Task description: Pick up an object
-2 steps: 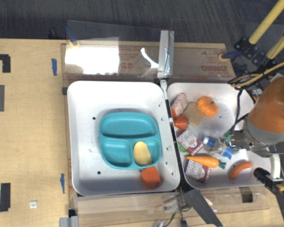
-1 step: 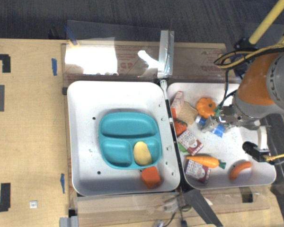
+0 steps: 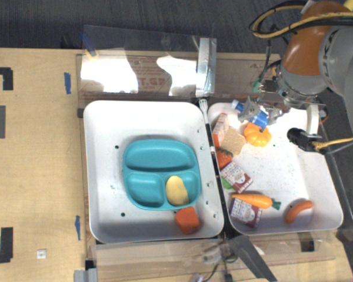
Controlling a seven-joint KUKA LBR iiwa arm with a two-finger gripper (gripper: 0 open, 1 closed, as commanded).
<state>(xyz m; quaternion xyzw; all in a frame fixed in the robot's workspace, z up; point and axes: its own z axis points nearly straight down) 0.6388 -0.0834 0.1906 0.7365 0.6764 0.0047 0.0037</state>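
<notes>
Arm [image 3: 332, 46]: cut off by the right and top edges. End effector [image 3: 260, 111]: fingertips lost against a small blue item [image 3: 259, 120]; finger state indeterminate. Blue item: partly covered, identity unclear. Flat packets [image 3: 236, 177] along the right bin's left side: overlapping, print too small to read. Orange-red piece [image 3: 224, 157]: mostly hidden beneath the tan block [image 3: 233, 140]. Counter [image 3: 29, 157]: cropped at left and bottom edges.

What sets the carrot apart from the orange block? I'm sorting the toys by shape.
The carrot is long and tapered with a green tip; the orange block is squat and boxy. The carrot lies in the right bin, the block in the left bin beside the teal tray. Both are orange.
</notes>
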